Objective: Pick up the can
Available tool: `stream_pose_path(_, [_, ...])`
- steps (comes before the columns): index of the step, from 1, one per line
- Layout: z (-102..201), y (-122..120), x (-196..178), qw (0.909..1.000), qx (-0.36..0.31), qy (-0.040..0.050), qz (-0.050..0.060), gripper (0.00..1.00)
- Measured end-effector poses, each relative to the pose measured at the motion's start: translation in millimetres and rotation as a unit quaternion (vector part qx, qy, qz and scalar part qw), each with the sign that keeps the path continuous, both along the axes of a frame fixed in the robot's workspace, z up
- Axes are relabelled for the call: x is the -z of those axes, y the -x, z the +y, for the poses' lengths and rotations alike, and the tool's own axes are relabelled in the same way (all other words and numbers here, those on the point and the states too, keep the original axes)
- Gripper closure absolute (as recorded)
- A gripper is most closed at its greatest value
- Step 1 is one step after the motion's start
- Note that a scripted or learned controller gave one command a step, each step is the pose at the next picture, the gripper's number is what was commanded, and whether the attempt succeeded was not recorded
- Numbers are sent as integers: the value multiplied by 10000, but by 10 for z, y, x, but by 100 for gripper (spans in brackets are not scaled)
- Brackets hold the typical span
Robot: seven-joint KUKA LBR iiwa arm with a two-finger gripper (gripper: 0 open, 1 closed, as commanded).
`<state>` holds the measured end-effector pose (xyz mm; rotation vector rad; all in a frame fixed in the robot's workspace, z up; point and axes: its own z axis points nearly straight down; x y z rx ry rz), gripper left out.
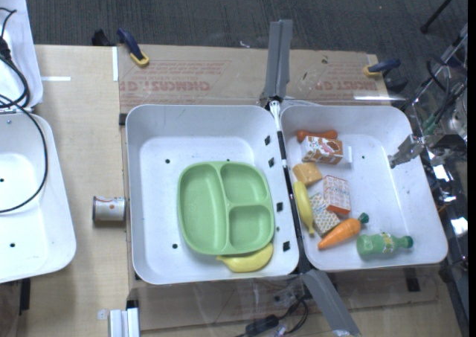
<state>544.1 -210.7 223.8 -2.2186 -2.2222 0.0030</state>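
The can (109,210) is small and silver with an orange-and-white label. It lies on its side on the wooden bench, just outside the left wall of the left bin (141,179). My gripper (403,153) is far off at the right rim of the right bin (387,123), low over the bin's right side, with the arm behind it at the frame's edge. Nothing shows in the gripper.
A green divided plate (225,207) lies in the left bin with a banana (249,260) under its front edge. The right bin holds an orange-and-white carton (322,149), a second banana (303,207), a small box (335,196), a carrot (341,232) and a green bottle (381,245).
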Motion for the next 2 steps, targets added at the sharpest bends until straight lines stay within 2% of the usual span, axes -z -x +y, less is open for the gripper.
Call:
stream_pose_path(1, [54,673,1180,9991,-420,-8,2,0])
stream_pose_path(2, [34,298,1337,10000,46,-56,8,0])
